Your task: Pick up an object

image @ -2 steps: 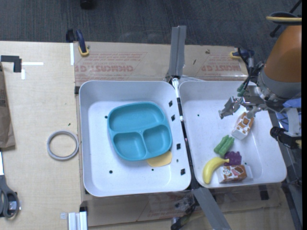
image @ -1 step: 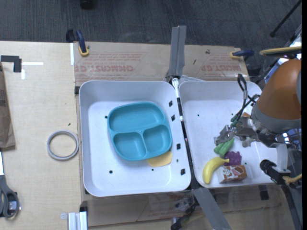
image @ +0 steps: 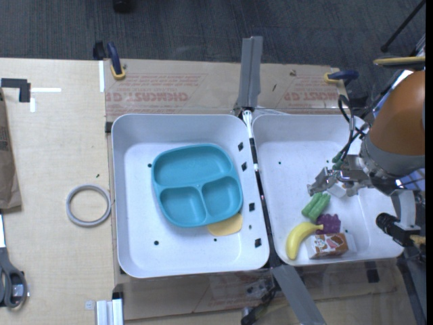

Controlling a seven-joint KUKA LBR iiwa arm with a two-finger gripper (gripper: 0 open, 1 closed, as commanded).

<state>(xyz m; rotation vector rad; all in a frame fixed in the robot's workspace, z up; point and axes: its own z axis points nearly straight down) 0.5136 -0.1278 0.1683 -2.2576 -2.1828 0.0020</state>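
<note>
metal gripper (image: 327, 183) maybe touching a glossy oblong green toy (image: 315, 205)

Bright, even overhead light, no hard shadows. Both white bins (image: 135, 181) glare a bit, esp. the left one's floor; soft shadow under the blue tray (image: 196, 185) on its near side. Far floor (image: 203, 12) is dark, little detail. Orange band (image: 406, 114) at right is soft, slightly blurred. Small toys in the right bin are low-res, edges fuzzy. Mild bowing toward frame edges.
</note>
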